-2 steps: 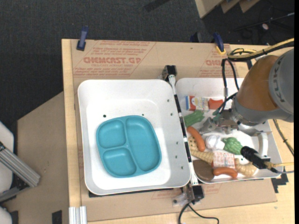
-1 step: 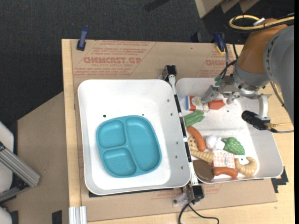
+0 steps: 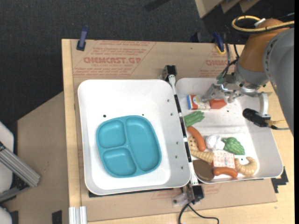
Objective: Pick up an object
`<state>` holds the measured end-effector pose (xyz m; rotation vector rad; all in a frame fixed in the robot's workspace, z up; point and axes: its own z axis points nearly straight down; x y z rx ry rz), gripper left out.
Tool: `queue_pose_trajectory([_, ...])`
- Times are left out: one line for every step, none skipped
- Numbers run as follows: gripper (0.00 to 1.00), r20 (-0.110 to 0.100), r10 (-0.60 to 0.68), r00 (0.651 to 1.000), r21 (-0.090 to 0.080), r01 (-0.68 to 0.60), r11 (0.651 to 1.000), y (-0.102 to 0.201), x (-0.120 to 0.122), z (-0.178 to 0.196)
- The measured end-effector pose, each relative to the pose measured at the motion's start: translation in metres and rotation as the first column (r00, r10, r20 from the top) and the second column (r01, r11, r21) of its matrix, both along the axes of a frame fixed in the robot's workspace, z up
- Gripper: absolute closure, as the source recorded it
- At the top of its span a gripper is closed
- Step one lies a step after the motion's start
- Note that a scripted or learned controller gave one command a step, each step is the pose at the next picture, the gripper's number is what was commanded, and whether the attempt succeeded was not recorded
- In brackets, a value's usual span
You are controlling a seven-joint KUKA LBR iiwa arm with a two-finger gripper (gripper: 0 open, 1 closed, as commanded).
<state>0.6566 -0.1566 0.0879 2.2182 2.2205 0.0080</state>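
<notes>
Arm [image 3: 261,50] over right bin [image 3: 275,157] — toy food, teal tray [image 3: 128,145] left

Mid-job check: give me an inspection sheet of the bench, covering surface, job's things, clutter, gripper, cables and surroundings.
Surface: brown board bearing left bin and right bin.
Job's things: toy food in the right bin: sausage, green leaf, carton, pretzel.
Clutter: teal tray in the left bin.
Gripper: gripper low over the right bin's far end, near the carton.
Cables: yellow loop by the arm; black lead at the near edge.
Surroundings: dark carpet.
</notes>
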Motion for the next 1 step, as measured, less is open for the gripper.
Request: queue_pose_trajectory([1.00, 0.008, 0.001, 1.000, -0.005, -0.001, 1.000, -0.0003, 0.0015, 0.0135])
